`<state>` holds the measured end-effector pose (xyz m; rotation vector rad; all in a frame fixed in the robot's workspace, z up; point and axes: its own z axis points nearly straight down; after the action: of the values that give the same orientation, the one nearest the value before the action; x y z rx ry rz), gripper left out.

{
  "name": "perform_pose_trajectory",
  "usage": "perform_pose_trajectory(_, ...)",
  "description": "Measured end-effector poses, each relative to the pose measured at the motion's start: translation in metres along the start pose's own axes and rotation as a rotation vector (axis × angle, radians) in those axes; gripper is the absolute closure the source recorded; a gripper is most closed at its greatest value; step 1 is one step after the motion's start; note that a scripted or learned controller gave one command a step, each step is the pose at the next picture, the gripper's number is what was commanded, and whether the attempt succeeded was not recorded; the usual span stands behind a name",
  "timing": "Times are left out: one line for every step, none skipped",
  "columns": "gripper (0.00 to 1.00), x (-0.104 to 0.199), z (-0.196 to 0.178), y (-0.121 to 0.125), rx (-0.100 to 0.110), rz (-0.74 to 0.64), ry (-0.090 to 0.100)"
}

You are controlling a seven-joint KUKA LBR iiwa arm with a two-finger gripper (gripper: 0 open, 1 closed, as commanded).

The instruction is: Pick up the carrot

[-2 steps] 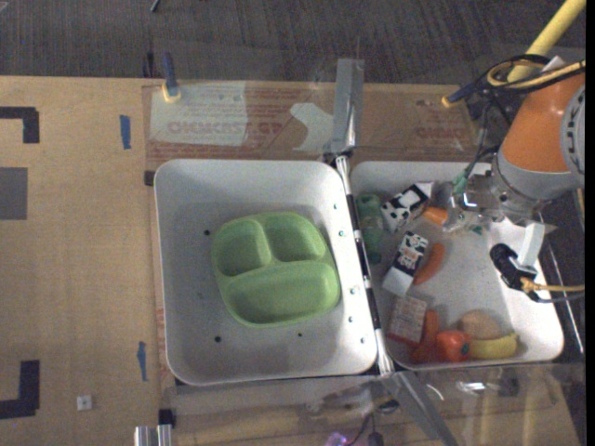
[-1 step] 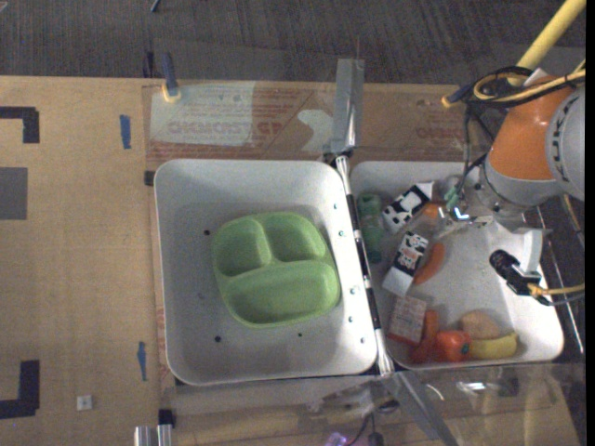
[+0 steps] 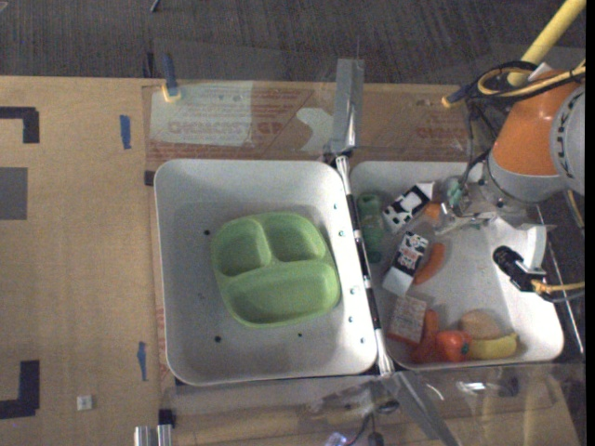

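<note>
Below, carrot [image 3: 429,262] just under hand [image 3: 453,214], apart, hand's grip state unclear

We record soft, even overhead light: both white bins [image 3: 186,249] read bright without blown-out glare, while the floor [image 3: 279,7] beyond the bench's far edge stays dim. Shadows are faint, pooling mildly inside the green divided plate [image 3: 275,269]. The frame is grainy and slightly soft throughout, and small items at the right bin's near edge blur together.
</note>
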<state>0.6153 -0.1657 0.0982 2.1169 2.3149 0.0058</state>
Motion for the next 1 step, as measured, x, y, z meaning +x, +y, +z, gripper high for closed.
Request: perform_pose_trajectory(1.0, -0.0069, 0.0127, 0.0368, 0.011, 0.501, -0.002)
